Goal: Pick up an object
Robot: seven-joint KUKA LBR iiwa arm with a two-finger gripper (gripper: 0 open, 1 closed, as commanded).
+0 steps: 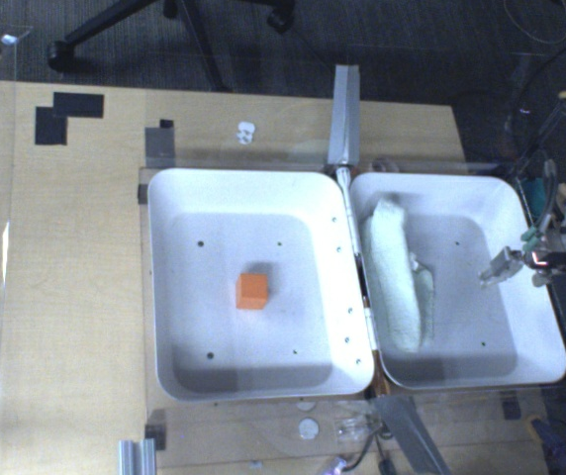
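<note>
We take the orange cube (252, 291) as our landmark. It sits flat on the floor of the left bin (179, 364), roughly at that bin's middle, touching nothing else and well clear of all four walls.

To the right of the cube, past the seam where the two bins meet, lies the right bin (481, 372). Inside it, a white towel (395, 275) is bunched into a long strip along the wall nearest the cube, running from the far end of the bin toward the near end.

Farther right again, well apart from the cube, we see the gripper (494, 271) above the right bin's outer side, its metal tip pointing back toward the cube. Nothing sits between its fingers, but we cannot tell how far apart they stand, since they are small and blurred here.

Both bins rest on the pale wooden desk (65, 285). Beyond the cube, on the desk's far left, lie two black patches (65, 115), and a small white scrap (246, 133) lies near the left bin's far edge. Past the desk, the black legs of a chair base (174, 8) stand on dark carpet.
</note>
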